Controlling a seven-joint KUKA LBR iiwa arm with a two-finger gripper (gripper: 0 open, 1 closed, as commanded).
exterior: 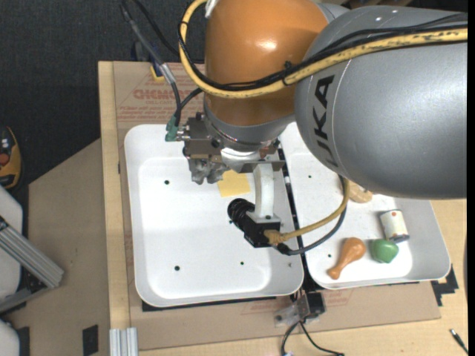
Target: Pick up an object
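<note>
gripper (210, 170) is seen low over the left bin (159, 221) by a yellow slice (233, 183) — finger state can't be told

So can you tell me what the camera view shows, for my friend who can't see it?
A big grey and orange robot arm reaches down over the left white bin, its gripper low beside a pale yellow flat piece. The right white bin holds an orange drumstick-shaped toy, a green object and a small white cylinder.
</note>
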